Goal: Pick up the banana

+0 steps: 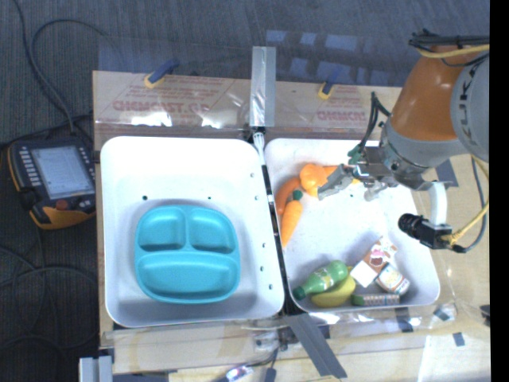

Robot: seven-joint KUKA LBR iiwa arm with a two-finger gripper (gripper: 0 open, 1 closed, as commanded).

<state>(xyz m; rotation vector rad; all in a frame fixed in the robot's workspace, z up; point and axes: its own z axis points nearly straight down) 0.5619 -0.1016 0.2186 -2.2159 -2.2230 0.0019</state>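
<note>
The yellow banana lies at the front of the right bin, partly under a green bottle. My gripper hovers over the back of that bin, well behind the banana and next to an orange fruit-like item. The fingers look spread, with nothing between them.
An orange carrot lies along the right bin's left wall. Small cartons and a dark flat item sit at the front right. The left bin holds a blue divided plate. A teach pendant lies off the bench at left.
</note>
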